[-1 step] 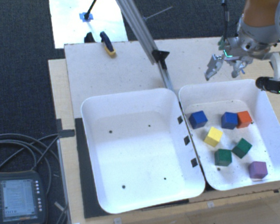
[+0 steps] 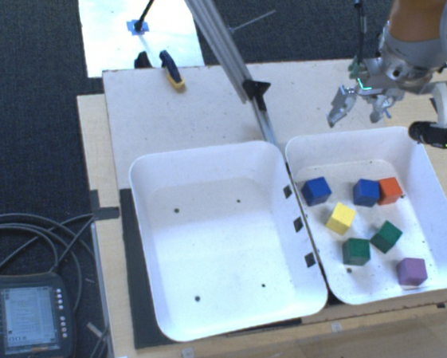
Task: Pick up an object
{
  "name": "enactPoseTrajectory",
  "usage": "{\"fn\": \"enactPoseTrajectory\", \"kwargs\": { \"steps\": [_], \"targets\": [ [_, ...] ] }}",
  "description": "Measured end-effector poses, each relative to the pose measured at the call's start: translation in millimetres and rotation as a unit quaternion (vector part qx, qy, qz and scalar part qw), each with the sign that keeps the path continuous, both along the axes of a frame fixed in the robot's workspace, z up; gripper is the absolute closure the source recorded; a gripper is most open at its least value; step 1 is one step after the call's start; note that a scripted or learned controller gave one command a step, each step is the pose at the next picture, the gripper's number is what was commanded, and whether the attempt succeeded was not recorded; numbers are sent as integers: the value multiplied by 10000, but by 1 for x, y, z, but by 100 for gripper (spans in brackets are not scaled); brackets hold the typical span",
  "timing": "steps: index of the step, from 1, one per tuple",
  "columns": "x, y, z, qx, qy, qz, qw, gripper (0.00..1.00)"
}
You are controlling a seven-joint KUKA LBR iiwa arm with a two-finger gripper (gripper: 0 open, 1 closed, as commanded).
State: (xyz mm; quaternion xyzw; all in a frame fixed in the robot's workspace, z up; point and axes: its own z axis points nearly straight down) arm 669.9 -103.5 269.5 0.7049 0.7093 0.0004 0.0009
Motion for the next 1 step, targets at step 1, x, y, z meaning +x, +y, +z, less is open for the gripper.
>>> {"fn": "enactPoseTrajectory", "kwargs": {
  "steps": [1],
  "targets": [
    [-2,-10,-48,-2,16,-24,10000,0]
  ]
}}
